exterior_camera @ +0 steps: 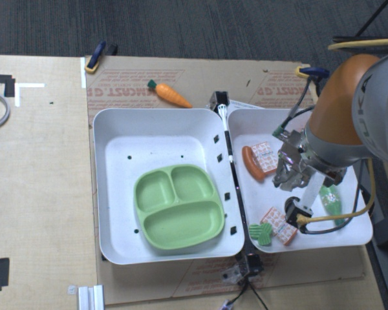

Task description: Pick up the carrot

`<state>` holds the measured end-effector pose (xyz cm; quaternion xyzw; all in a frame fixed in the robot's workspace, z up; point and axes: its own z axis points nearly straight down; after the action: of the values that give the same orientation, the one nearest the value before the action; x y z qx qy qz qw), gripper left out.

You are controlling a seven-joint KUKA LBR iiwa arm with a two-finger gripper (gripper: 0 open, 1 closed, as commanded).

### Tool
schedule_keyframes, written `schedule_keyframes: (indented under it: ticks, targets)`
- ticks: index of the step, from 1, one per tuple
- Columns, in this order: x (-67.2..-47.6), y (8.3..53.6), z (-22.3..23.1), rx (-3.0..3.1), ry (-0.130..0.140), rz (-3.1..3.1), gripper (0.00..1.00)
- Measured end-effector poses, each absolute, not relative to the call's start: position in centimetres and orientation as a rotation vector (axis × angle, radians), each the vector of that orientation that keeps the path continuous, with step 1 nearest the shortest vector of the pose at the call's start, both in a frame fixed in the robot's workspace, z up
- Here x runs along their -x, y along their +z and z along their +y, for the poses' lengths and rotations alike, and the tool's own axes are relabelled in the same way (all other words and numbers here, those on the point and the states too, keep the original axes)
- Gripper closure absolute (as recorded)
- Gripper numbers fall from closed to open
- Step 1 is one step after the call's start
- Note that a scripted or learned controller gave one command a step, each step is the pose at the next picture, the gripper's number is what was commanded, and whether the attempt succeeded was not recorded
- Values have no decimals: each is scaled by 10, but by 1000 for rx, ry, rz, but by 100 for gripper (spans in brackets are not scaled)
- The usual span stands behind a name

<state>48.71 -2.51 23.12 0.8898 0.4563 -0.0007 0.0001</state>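
Carrot (171, 94) lies outside both bins, on the cardboard at about twelve o'clock from the left bin (110, 192) — orange body, green end toward nine o'clock. A green divided plate (179, 206) sits inside that bin. The gripper (296, 187) hangs over the right bin (349, 234), well apart from the carrot — whether it is open or closed I cannot tell.

I saw the carrot (170, 94) lying on the surface (39, 192) behind the left bin (107, 192), which held a green plate (179, 206). My gripper (291, 181) hung over the right bin (349, 234).
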Motion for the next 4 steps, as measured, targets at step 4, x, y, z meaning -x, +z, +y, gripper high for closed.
schedule_keyframes:
  ticks: [4]
  targets:
    - [-478, 228, -84, -2647, 0, 1689, 100]
